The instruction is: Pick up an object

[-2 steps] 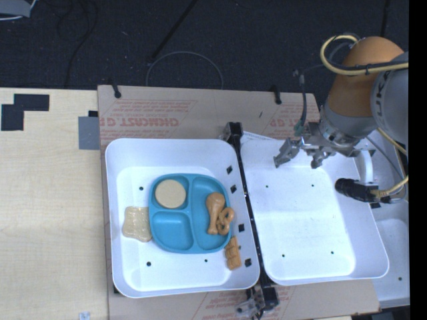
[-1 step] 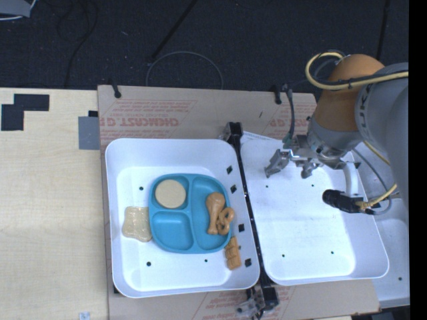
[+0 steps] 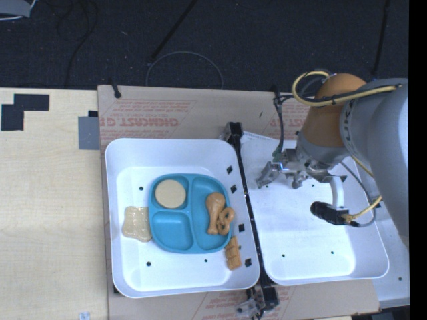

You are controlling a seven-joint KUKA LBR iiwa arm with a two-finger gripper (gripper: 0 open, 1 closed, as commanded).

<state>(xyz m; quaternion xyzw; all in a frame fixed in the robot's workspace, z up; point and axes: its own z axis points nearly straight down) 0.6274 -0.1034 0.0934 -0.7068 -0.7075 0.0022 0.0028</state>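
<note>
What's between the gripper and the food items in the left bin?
The gripper sits over the right bin. The raised divider where both bins meet lies between it and the blue tray of food; nothing else visible does.

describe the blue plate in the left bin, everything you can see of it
The blue plate is a rounded, plastic-looking tray with three compartments, lying flat in the left bin, turned a little askew. Its upper left compartment holds a round tan cracker; the right one holds a brown pretzel-like piece; the lower one is bare. A pale bread-like slice lies against its left edge, and a small brown piece sits by its lower right corner.
</note>
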